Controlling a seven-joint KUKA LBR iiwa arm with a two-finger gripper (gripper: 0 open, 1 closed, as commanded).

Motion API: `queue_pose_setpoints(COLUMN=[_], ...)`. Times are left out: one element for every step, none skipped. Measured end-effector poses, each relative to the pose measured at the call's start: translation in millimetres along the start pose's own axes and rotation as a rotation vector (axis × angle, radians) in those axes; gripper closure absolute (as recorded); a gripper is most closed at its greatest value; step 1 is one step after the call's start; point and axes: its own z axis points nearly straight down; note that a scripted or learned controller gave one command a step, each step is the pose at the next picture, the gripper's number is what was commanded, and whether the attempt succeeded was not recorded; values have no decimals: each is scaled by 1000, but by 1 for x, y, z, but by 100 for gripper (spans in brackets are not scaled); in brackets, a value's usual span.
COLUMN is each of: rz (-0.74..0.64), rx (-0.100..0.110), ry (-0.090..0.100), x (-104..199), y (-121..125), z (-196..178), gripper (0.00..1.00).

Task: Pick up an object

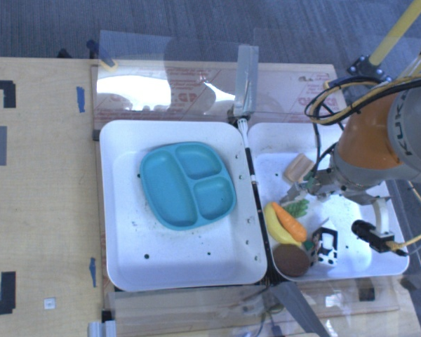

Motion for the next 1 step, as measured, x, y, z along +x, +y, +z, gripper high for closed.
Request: queue_pose_setpoints(rz=[1], rx=[-6], ry=[0], x=[0], y=[2], z=[-11], gripper=[100])
